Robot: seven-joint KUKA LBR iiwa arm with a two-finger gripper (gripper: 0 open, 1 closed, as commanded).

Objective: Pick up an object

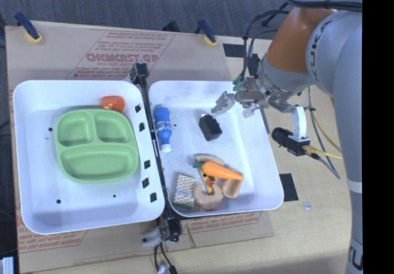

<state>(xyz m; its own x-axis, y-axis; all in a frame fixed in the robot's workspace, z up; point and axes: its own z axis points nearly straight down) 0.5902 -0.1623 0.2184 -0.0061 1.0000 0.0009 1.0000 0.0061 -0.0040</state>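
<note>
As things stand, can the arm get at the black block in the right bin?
Probably yes. The block lies alone on bare bin floor, apart from the bottle, with the pincer just above and right of it.

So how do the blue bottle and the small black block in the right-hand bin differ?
The blue bottle is long and slim with a white cap, lying on its side by the bin's left wall; the black block is short, chunky and plain dark, sitting nearer the middle. The bottle lies farther from the gripper; the block sits just below it. Both rest loose on the floor of the right bin, apart from the pile of toys.
</note>
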